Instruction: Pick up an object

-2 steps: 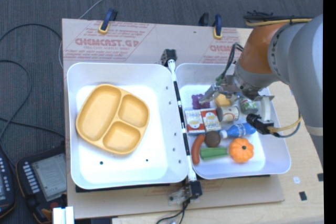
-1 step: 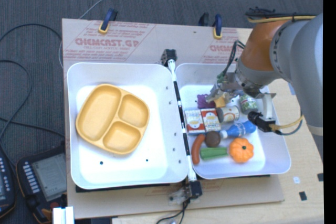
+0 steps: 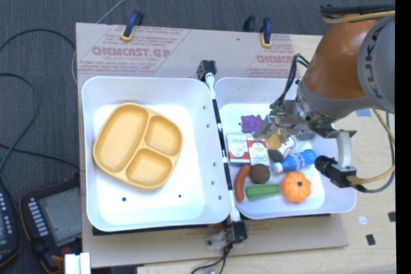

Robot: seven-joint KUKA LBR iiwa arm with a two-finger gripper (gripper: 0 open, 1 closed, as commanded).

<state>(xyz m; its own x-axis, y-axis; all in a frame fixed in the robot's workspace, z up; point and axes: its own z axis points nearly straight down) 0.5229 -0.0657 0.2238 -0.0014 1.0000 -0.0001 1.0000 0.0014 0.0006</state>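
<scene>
An orange toy pumpkin (image 3: pixel 296 187), a green vegetable (image 3: pixel 262 190) and a red sausage (image 3: pixel 241 181) line the near edge of the right bin (image 3: pixel 334 205). Behind them the gripper (image 3: pixel 280 136) hangs low over a small carton (image 3: pixel 247 148) and purple grapes (image 3: pixel 253 122). A yellow divided plate (image 3: pixel 137 145) fills the left bin (image 3: pixel 103 90).

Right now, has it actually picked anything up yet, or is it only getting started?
Done: the arm has reached over the right bin, and its end effector sits low among the toys. In hand: nothing I can confirm; no item is visibly held. The orange pumpkin, green piece, brown ball and purple grapes all lie in the bin. Left: grasping one and lifting it.
</scene>
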